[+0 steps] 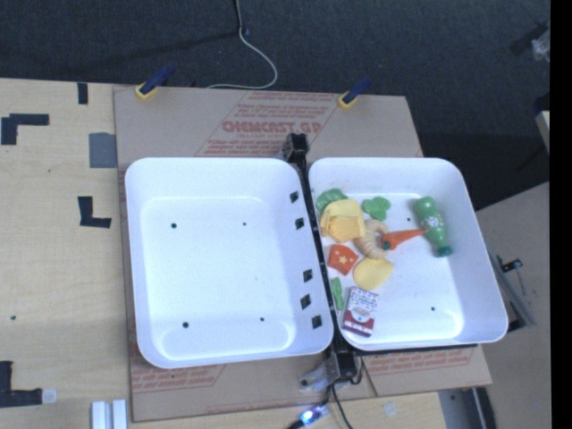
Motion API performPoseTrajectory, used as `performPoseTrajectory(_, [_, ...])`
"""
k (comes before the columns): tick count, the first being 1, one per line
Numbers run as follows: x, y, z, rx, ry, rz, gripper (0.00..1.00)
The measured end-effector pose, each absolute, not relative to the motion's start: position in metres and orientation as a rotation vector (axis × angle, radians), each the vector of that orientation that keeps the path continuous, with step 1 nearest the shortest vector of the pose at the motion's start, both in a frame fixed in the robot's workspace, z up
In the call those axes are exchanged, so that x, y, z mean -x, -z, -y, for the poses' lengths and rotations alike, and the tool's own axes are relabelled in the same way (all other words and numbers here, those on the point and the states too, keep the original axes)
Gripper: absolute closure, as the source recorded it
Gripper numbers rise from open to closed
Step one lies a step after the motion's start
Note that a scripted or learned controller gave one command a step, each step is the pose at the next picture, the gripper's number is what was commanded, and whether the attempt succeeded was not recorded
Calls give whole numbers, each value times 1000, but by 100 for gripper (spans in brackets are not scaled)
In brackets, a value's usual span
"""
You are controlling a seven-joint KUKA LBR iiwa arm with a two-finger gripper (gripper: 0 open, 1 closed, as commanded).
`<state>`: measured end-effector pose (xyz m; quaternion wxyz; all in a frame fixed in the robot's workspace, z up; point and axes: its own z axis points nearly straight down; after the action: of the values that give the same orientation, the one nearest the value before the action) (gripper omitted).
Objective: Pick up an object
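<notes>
The right bin (465,320) holds a cluster of toy items near its left wall. A green bottle (432,225) lies toward the bin's right side. An orange carrot (401,237) lies beside it, pointing at a yellow piece (342,219). Below them sit a red-orange piece (342,258), a pale yellow lemon-like piece (374,273) and a small red-and-white carton (362,311). Small green pieces (376,207) lie at the top of the cluster.
The left bin (143,239) stands beside the right one, their walls touching along a black clip strip (308,257). Both rest on a cardboard sheet (259,123) held by yellow-blue clamps (154,82). A cable (255,52) runs across the dark floor behind.
</notes>
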<state>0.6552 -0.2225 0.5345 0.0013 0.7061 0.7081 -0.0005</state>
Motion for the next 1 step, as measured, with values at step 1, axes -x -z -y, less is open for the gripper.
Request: performPoseTrajectory(1, [-670, -534, 222, -2217, 1, -2223, 100])
